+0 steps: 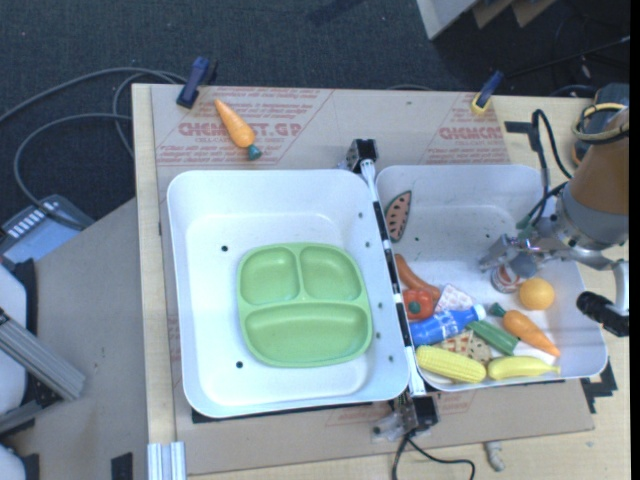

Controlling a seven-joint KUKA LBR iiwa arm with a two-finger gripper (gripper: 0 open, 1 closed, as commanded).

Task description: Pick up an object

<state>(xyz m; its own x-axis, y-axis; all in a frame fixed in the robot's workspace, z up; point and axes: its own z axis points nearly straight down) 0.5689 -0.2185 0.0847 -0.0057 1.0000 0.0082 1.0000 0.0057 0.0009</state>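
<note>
Bench [300, 118] bearing two shallow white bins side by side. Left bin [200, 218] holding a green divided plate [303, 303], lying flat near the middle. Right bin [450, 193] holding a cluster of toy food along the near and right portions: orange ball [537, 294], carrot [530, 331] just beside it, corn cob [450, 365] and yellow banana [520, 367] at the near edge, blue bottle [442, 325] lying on its side, red pepper [415, 286] against the left wall, watermelon slice [398, 215] apart from the rest toward the far left corner. Second carrot [235, 125] lying outside both bins on the cardboard at the far left. Blue clamps at the far edge of the bench.

Arm [600, 183] reaching in from the right, wrist lowered over the right bin. Gripper [512, 258] positioned just above and left of the orange ball, close to a small reddish item beneath it; identity of that item not determinable. Finger spacing not determinable at this resolution; nothing confirmed between the fingers. No object seen lifted clear of the bin floor.
</note>
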